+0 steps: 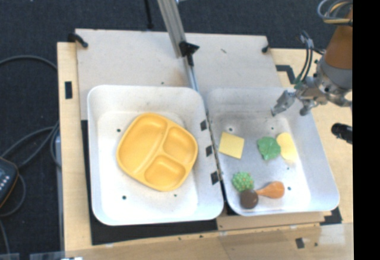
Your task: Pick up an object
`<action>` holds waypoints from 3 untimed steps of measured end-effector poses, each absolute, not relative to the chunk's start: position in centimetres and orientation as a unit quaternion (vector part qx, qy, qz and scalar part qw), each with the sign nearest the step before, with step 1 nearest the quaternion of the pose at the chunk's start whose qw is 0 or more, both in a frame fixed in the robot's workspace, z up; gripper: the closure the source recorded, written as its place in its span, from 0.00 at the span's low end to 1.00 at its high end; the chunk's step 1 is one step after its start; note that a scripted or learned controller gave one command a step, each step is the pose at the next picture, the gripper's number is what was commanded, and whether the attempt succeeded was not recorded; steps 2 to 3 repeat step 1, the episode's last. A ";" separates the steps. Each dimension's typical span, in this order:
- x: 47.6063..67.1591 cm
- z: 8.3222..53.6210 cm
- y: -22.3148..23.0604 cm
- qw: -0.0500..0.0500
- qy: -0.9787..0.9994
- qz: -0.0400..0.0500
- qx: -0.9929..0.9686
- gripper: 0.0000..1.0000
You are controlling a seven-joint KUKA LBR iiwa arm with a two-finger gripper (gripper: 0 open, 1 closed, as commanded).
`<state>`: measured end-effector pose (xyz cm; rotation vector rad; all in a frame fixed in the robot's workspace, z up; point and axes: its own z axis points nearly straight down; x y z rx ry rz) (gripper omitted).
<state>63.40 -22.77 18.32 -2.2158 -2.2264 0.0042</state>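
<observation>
The right bin (309, 184) holds several toy foods. A flat yellow square (231, 145) lies at its left. A green leafy piece (268, 148) touches a pale yellow oval piece (287, 146) near the middle right. Toward the front sit a small green broccoli-like piece (242, 181), a dark brown ball (249, 199) and an orange drumstick shape (272, 190). My gripper (291, 109) hangs above the bin's back right part, open, with nothing between its fingers. It stands apart from the yellow oval piece, a little behind it.
The left bin (107, 193) carries a yellow divided plate (157, 151). A slanted metal pole (169, 6) rises from the bench behind the bins. Cables (27, 63) lie on the dark floor at the left.
</observation>
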 end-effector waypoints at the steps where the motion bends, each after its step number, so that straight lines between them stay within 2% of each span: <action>1: 63.0 12.0 -22.7 0.001 -0.708 0.002 -0.707 0.00; 3: 63.0 12.0 -22.7 0.001 -0.708 0.002 -0.707 0.00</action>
